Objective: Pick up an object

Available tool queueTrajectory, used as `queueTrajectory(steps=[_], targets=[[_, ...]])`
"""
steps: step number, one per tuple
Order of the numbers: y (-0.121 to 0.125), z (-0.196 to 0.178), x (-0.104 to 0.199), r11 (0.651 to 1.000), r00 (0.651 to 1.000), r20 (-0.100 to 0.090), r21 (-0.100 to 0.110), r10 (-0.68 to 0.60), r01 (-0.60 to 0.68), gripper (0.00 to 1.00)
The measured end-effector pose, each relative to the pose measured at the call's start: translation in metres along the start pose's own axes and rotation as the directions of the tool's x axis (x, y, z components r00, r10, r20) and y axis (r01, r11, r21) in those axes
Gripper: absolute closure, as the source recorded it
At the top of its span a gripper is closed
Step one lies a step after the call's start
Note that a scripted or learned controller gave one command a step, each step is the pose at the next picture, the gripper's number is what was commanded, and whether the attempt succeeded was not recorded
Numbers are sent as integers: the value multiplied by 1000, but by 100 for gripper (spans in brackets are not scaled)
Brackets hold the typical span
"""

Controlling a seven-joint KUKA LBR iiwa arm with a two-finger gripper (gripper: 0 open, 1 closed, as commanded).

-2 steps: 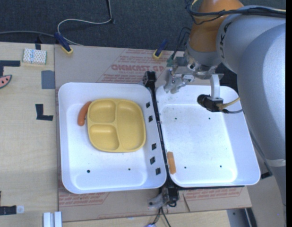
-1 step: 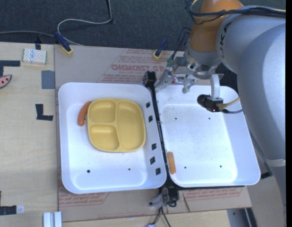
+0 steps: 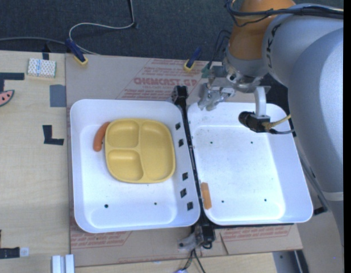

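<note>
A yellow divided plate [image 3: 140, 150] lies in the left bin [image 3: 87, 209]. An orange sausage-shaped piece [image 3: 99, 137] rests against the plate's left edge. A second small orange piece [image 3: 205, 195] lies at the front left wall of the right bin [image 3: 289, 209]. My gripper [image 3: 214, 98] hangs over the back left corner of the right bin, near the divide between the bins. It is open with nothing between its fingers. It is well away from both orange pieces and the plate.
The grey arm fills the right side and overhangs the right bin's right wall. A black connector with a yellow cable [image 3: 253, 120] hangs over that bin's back. Clips [image 3: 76, 51] and cables lie behind the bins. Tape marks and small items lie on the bench at the left.
</note>
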State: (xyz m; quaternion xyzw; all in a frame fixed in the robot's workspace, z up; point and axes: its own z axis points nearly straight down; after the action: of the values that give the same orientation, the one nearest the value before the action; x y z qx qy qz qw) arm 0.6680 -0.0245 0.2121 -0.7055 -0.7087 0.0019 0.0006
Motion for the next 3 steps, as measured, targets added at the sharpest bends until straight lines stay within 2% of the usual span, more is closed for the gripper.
queueTrajectory(steps=[1, 2, 3], targets=[[0, 0, 0, 1000, 1000, 1, 0, 0, 0, 0], [0, -9, 0, 1000, 1000, -1, 1, -1, 1, 100], [0, -9, 0, 1000, 1000, 0, 1, -1, 1, 0]])
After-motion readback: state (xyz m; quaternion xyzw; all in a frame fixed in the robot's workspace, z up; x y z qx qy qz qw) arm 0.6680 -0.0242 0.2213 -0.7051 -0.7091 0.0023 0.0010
